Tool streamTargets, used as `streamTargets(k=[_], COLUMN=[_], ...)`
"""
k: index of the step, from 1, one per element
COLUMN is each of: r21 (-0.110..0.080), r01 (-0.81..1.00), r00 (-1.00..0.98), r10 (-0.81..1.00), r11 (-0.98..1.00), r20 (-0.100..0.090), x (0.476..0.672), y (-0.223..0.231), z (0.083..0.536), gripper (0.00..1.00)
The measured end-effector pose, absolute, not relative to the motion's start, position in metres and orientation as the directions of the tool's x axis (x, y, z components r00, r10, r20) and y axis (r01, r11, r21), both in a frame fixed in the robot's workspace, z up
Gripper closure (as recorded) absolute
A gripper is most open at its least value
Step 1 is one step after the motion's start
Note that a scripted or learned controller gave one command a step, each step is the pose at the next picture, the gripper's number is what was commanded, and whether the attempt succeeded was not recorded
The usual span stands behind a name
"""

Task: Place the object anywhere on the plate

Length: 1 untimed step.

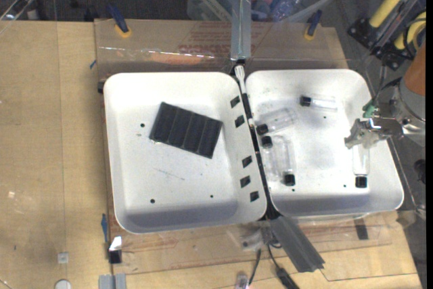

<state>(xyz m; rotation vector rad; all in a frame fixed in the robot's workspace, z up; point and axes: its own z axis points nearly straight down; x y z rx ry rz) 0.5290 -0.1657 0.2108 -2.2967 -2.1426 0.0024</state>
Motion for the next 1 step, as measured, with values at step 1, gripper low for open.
streamTargets(k=[1], r21=[-0.001], r01=[0.975], r00=[0.222], r10=[0.975], r11=[-0.222], r20=[-0.001], x=[0.5071], y=[-0.1372], z=[0.2619], gripper=[1.00])
